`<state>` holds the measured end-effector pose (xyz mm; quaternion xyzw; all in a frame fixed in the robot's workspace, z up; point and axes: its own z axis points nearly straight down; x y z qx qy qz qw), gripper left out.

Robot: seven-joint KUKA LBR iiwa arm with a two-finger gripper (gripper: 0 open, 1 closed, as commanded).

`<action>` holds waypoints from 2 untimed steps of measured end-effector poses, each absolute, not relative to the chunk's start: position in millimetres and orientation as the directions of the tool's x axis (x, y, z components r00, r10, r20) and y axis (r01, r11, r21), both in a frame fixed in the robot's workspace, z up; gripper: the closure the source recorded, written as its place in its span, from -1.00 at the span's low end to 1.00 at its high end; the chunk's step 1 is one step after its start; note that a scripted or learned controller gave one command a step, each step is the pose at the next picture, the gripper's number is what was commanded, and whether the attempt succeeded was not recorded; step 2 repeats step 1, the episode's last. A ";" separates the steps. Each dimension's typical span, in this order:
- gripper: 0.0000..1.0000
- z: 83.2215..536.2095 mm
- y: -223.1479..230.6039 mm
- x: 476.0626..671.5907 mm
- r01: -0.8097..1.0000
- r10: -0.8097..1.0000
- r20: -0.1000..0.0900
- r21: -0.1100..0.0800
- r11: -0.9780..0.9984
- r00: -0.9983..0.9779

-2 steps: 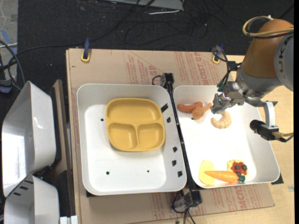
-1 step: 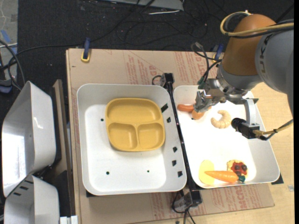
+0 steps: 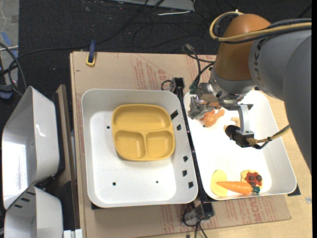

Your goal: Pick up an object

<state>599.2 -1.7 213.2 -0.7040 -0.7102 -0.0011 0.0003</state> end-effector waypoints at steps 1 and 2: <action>1.00 219.5 42.7 596.5 1.000 1.000 0.002 0.001 0.008 -0.008; 1.00 219.5 42.7 596.5 1.000 1.000 0.002 0.001 0.008 -0.008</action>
